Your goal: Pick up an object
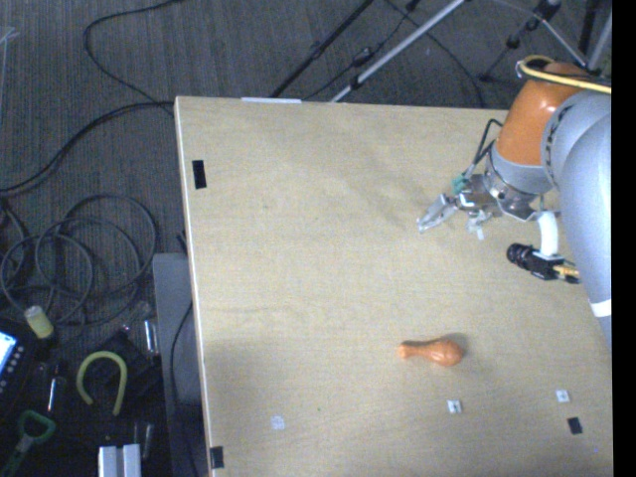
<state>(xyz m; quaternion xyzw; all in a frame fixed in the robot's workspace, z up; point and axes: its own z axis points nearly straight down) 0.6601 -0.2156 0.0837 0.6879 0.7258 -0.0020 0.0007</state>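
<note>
the gripper (452, 212) hangs over the tan bench top (318, 266) at about two o'clock, its fingers (433, 219) spread apart with nothing between them. the orange pear-shaped object (434, 352) lies on its side at about five o'clock, well apart from the gripper, narrow end toward nine o'clock. small markers (454, 406) sit near the lower edge.

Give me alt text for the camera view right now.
A small orange pear-shaped object lies alone on a bare tan wooden board, apart from the tool of the grey arm with the orange band, which reaches in from the right.
</note>
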